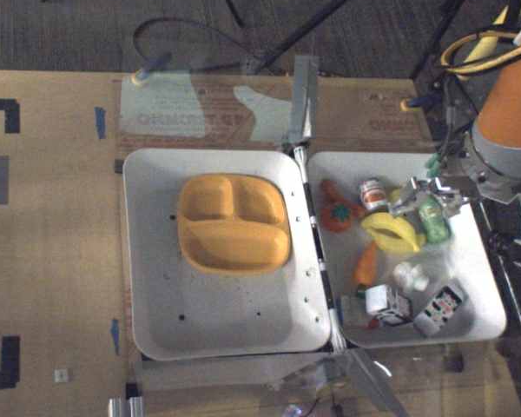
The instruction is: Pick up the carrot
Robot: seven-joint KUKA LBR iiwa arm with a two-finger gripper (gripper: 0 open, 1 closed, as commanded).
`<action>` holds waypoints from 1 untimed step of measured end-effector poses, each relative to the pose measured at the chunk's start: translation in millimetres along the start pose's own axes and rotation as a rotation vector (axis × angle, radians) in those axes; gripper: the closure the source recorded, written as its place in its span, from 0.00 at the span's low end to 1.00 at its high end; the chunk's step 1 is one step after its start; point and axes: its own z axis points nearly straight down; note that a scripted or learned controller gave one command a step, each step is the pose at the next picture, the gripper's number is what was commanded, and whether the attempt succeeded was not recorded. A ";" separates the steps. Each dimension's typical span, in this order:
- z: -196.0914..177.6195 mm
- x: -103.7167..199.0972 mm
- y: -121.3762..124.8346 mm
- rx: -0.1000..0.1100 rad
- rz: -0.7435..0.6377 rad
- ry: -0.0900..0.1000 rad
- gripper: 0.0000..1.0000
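My pincer (425, 194), whose state I cannot tell, hangs above the green bottle (433, 220) in the right bin (491, 298), and the carrot (366, 264) lies below-left of it, beyond the banana (392, 231), long axis near vertical.

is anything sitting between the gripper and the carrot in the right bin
Yes. The gripper hovers at the upper right of the right bin, and the banana lies between it and the carrot, its end close to the carrot's top. A green bottle sits just under the gripper.
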 end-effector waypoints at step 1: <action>58.9 -51.5 -58.0 -0.001 -0.081 -0.001 0.00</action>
